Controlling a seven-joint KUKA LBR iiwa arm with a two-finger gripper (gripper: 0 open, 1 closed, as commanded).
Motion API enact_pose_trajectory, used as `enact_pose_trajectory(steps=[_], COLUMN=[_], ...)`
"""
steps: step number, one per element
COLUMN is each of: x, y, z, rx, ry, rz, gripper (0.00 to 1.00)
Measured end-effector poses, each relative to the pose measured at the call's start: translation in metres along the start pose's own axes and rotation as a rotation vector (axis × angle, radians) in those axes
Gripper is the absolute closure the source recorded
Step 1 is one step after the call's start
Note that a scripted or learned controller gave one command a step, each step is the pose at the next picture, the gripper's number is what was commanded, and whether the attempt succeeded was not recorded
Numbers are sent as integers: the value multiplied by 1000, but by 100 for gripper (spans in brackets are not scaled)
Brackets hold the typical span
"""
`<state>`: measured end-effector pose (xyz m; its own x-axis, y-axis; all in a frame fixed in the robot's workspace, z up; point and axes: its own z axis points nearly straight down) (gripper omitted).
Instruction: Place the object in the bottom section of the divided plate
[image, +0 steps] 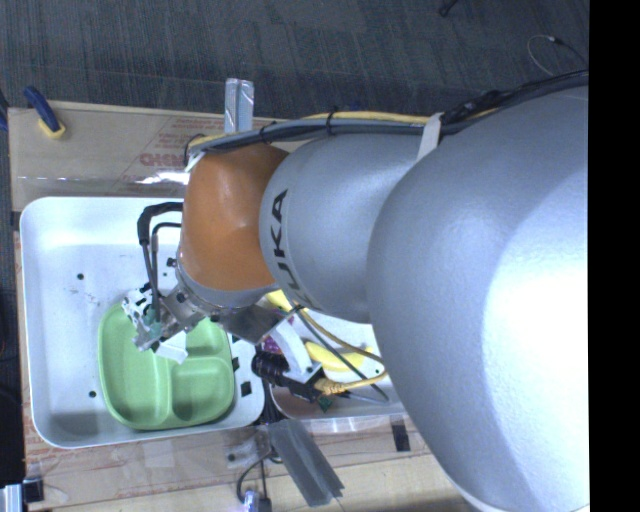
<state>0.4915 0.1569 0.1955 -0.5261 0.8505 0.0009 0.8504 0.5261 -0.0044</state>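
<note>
Far left: blue-handled tool on the cardboard sheet, at about 10 o'clock from the white bin.

Left bin: green divided plate sits in its lower half, toward 5 o'clock of the bin floor. Three sections visible; one large on the left, two smaller on the right, the lower right one nearest the bin's bottom wall.

Gripper hangs over the plate's upper edge, at roughly 12 o'clock of the plate. Wrist clutter and cables hide the tips; cannot tell whether they stand apart or together, or whether anything is carried. A small pale scrap lies just below, over the plate's upper part; too small to say if it is the task's object.

Key relation: the bottom section lies at about 5 to 6 o'clock from the gripper, near. Judgement: the next move is a short travel that way.

Right: orange band, then the grey arm over the second bin.
</note>
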Motion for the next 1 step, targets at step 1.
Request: enact_pose_trajectory(steps=[1], x=[-1], y=[0], z=[0], rx=[-1], ry=[0], rz=[1], gripper=[0])
